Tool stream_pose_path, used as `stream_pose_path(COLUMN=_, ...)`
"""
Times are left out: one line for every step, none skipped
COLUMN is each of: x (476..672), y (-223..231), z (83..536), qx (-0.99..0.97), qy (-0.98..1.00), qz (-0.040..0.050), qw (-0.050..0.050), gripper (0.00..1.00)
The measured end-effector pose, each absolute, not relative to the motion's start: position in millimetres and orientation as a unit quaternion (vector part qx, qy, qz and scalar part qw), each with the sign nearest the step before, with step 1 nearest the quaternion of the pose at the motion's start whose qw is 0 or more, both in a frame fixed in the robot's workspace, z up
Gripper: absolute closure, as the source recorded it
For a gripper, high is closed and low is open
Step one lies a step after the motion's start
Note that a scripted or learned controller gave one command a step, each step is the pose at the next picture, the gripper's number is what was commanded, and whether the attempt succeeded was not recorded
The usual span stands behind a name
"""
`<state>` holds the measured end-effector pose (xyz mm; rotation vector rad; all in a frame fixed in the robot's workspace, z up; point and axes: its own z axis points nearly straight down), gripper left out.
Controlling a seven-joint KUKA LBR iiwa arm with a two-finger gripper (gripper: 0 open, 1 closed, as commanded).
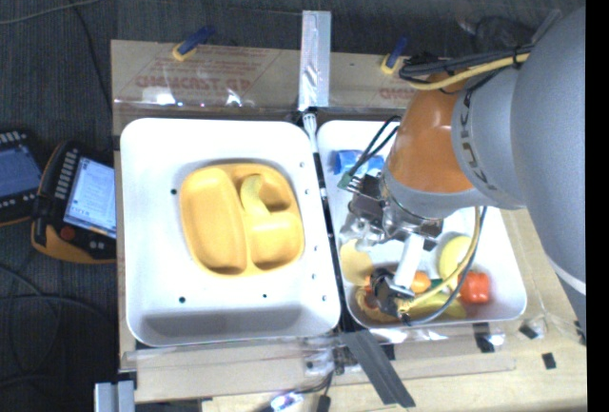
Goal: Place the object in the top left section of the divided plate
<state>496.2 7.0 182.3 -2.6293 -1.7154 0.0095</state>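
- The surface [219, 82] is brown and holds two white bins side by side.
- Nearest the camera, at the low end of the right bin [504, 296], lies a small heap of toy food.
- In the heap there is a red tomato-like piece [475, 287], a yellow banana [433, 302] and a pale yellow-green round piece [455, 255].
- A little orange piece [420, 283] sits in the heap too, just beside the gripper.
- The gripper [388, 288] points down into this heap, at the low left part of the right bin.
- It is dark and sits among the food, and I cannot tell if it is open or closed, or if it has hold of anything.
- Above it is the white and silver wrist, then the orange band [428, 148], then the big grey arm [533, 125] coming in from the right.
- The arm covers much of the right bin.
- A blue thing [346, 159] peeks out at the far left corner of the right bin.
- The left bin [152, 286] holds the yellow divided plate [214, 225] in its middle.
- A pale yellow-green piece [252, 191] rests in the plate's far right part, touching the plate's inner wall.
- The plate's big left part looks bare and yellow.
- Farther back, two clips, blue and yellow [193, 43], sit on the far edge of the surface.
- Off to the left, on the dark floor, lies a handheld screen device [81, 203] with an orange rim.
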Motion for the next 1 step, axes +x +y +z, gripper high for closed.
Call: stream_pose_path(x=483.4, y=-53.3, z=196.6, qx=-0.827, qy=-0.562, qz=0.0018, qw=0.001, gripper=1.0)
